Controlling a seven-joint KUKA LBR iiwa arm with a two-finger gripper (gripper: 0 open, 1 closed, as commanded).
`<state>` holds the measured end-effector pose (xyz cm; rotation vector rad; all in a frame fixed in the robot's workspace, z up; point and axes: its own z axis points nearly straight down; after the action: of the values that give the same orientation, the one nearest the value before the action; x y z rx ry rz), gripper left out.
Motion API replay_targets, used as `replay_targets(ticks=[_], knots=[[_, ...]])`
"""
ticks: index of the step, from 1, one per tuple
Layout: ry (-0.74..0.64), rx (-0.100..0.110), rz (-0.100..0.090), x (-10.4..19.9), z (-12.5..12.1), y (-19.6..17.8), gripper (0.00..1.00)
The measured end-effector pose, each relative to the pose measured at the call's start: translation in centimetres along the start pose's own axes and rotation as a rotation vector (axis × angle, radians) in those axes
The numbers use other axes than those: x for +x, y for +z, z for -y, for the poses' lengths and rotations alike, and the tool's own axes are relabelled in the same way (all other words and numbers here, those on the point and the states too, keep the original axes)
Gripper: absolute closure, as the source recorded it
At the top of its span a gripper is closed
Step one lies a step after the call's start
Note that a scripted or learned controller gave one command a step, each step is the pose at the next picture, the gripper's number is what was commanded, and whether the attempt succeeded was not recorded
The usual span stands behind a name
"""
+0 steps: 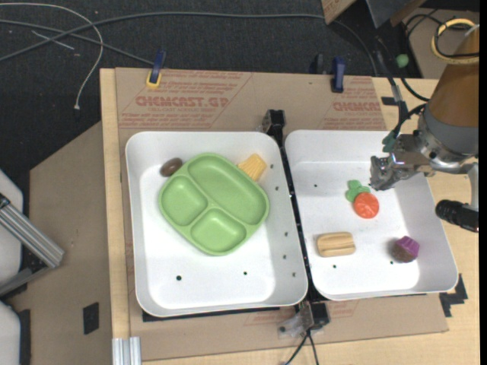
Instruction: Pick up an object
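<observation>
Lying just below the end effector [383, 175], a toy carrot [364, 203].

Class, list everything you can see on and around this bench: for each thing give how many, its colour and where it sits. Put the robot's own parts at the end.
White bins: 2, white, side by side on the bench; left bin, right bin.
Divided plate: 1, green, middle of the left bin.
Brown oval item: 1, brown, left bin, at the plate's upper left.
Yellow block: 1, yellow, left bin, at the plate's upper right edge.
Tomato-like toy: 1, orange-red with green top, right bin, just below the gripper.
Bread roll: 1, tan, right bin, lower middle.
Purple item: 1, purple, right bin, lower right.
Clamps: 2, blue, top edge of the cardboard; one, other.
Arm: 1, grey and orange, right side.
Gripper: 1, over the right bin.
</observation>
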<state>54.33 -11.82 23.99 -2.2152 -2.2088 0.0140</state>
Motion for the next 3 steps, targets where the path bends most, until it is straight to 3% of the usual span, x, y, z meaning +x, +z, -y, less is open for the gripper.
replay_targets(ticks=[1,3], knots=[[-0.003,-0.014,0.002,0.0,-0.2,-0.7,0.0],[-0.003,-0.01,0.0,0.7,-1.8,10.8,0.0]])
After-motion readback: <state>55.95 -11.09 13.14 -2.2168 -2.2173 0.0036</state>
